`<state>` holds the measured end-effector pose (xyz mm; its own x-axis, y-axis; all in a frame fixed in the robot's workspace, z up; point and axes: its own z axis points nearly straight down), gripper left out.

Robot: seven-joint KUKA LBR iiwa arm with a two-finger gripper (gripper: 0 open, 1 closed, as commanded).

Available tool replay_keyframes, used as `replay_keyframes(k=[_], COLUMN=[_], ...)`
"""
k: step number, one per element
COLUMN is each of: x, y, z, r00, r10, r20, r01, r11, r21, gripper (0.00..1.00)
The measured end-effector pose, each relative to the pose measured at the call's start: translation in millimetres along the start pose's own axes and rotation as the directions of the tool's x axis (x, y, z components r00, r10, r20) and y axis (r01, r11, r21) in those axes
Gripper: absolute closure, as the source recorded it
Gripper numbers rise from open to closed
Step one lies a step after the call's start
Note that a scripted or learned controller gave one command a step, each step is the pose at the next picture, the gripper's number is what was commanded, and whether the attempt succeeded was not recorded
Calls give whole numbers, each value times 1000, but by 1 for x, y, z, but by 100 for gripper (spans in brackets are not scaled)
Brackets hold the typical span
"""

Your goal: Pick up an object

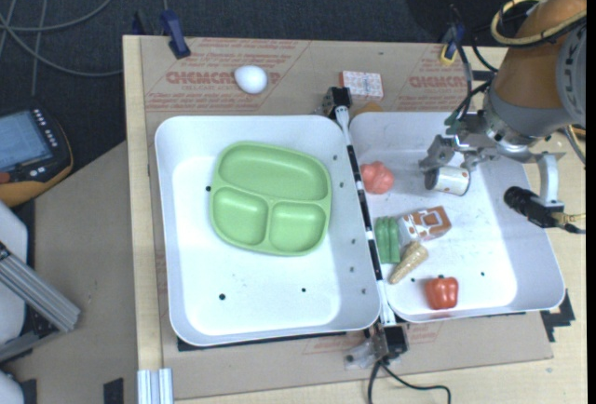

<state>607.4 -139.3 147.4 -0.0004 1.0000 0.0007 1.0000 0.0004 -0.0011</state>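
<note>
Two white bins sit side by side; in the right bin (521, 253), the gripper (445, 168) grips a small white cylinder (453, 179) between its fingers.

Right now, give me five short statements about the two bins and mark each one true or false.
1. The green plate lies in the left bin. True.
2. The red pepper sits on the green plate. False: it lies in the right bin.
3. The white egg lies outside both bins. True.
4. The gripper hangs over the left bin. False: over the right bin.
5. The green plate has three compartments. True.
</note>
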Motion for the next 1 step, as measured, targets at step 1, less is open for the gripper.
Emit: replay_keyframes(k=[1], x=[85], y=[10], z=[-38], r00=[1000], r10=[-1], r20=[0], r01=[1], r11=[1000], r21=[-3], gripper=[100])
